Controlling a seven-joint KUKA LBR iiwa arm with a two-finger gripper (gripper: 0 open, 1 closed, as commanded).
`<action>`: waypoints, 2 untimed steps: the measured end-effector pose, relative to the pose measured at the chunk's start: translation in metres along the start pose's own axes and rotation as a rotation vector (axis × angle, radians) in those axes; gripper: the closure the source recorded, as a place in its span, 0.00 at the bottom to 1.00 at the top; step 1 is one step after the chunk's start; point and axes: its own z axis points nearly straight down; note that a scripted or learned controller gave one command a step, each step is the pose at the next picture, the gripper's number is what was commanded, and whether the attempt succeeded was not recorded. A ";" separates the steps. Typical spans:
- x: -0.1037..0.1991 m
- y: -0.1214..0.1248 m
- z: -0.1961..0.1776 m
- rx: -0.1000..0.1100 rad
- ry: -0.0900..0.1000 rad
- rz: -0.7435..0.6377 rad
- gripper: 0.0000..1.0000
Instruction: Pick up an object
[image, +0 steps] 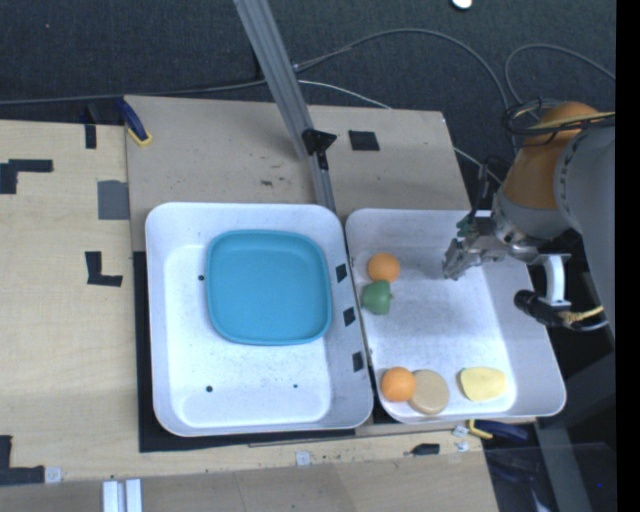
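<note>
1. The claw hangs over the right bin, toward its 1 o'clock corner, above bare white floor. Nothing shows between its fingers; whether they are open or closed cannot be told.
2. The step in hand looks like the approach: no object has been picked yet.
3. Candidates lie in the right bin: an orange ball and a green ball touching each other at 9 o'clock, and another orange ball, a tan disc and a yellow piece along 6 o'clock.
4. The left bin holds a blue plate.
5. The next move probably calls for shifting toward 9 o'clock, centring over the nearest orange ball, then descending.
</note>
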 end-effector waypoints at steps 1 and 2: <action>0.000 0.006 -0.043 -0.004 0.000 0.001 1.00; 0.007 0.005 -0.089 -0.004 0.000 0.000 1.00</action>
